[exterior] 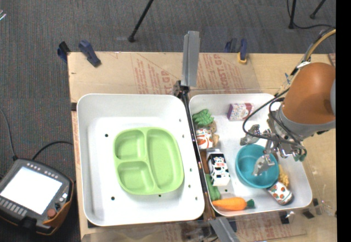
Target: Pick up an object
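The right bin (258,99) holds a teal bowl (249,169), an orange carrot (233,203), a black-and-white cow carton (219,169), a small red-labelled can (204,138), a green leafy toy (203,118), a pink-and-white box (239,111) and a red patterned can (281,193). My gripper (263,165) hangs over the teal bowl, with a grey finger (261,167) pointing down into it. Nothing shows between its fingers. The orange wrist band (310,93) sits above the bin's right side.
The left bin (88,125) carries a green divided plate (148,159). A grey upright post (191,62) stands at the back between the bins. A tablet (33,191) lies on the floor at lower left. Blue clamps (88,51) grip the bench's rear edge.
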Controlling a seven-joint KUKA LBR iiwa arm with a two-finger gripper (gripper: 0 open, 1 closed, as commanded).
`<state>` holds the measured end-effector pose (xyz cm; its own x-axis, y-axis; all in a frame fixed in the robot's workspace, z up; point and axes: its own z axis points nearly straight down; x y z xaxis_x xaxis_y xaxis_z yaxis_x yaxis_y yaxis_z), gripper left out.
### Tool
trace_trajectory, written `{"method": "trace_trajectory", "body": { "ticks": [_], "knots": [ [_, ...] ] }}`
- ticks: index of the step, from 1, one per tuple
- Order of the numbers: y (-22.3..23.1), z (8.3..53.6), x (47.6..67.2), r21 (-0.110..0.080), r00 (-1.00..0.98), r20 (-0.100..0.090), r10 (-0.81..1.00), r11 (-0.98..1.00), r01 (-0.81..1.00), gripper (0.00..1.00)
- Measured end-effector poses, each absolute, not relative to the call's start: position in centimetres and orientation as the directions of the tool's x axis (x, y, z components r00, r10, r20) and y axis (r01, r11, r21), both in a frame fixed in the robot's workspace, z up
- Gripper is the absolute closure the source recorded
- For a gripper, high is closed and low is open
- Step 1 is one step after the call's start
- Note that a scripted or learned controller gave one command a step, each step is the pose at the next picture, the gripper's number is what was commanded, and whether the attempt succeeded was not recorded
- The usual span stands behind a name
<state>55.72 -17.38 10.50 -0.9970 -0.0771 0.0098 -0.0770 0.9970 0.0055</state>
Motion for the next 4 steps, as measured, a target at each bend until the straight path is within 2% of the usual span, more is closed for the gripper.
{"method": "trace_trajectory", "body": {
  "ticks": [1,2,3,4],
  "knots": [
    [-19.9,9.4,51.5,0.002,-0.936,-0.032,-0.351,0.936,-0.351,0.0],
    [-19.5,9.3,52.1,-0.002,-0.945,-0.013,-0.328,0.945,-0.328,0.0],
    [-19.2,9.1,53.8,-0.001,-0.875,-0.01,-0.485,0.875,-0.485,0.0],
    [-19.1,9.1,53.4,-0.002,-0.925,-0.007,-0.38,0.925,-0.38,0.0]
  ]
}}
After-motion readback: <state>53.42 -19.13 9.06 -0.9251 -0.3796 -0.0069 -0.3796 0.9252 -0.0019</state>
